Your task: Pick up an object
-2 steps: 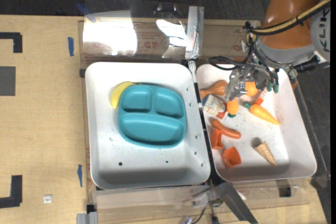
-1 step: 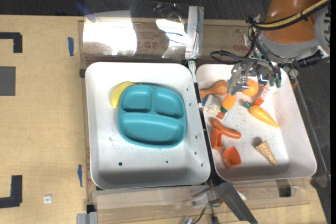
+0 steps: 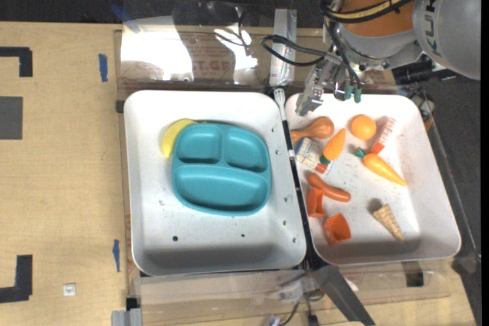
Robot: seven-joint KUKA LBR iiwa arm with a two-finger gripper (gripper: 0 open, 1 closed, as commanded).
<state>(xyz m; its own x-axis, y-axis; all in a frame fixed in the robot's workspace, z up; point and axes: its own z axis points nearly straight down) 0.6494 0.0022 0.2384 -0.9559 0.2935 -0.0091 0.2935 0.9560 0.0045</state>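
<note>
My gripper (image 3: 309,101) hangs over the far left corner of the right bin (image 3: 428,187), just above a brown pear-shaped toy (image 3: 317,127). Nothing shows between it and the toys. Below it the bin holds an orange ball (image 3: 362,126), a carrot (image 3: 334,143), a yellow-orange carrot (image 3: 382,166), a red sausage (image 3: 328,188), an ice-cream cone (image 3: 388,221), a small orange cup (image 3: 337,227) and a small printed carton (image 3: 307,155).
The left bin (image 3: 145,187) bears a teal divided plate (image 3: 221,166) with a yellow piece (image 3: 174,133) poking out from under its far left edge. A clear plastic panel (image 3: 199,46) and cables (image 3: 286,50) stand behind the bins.
</note>
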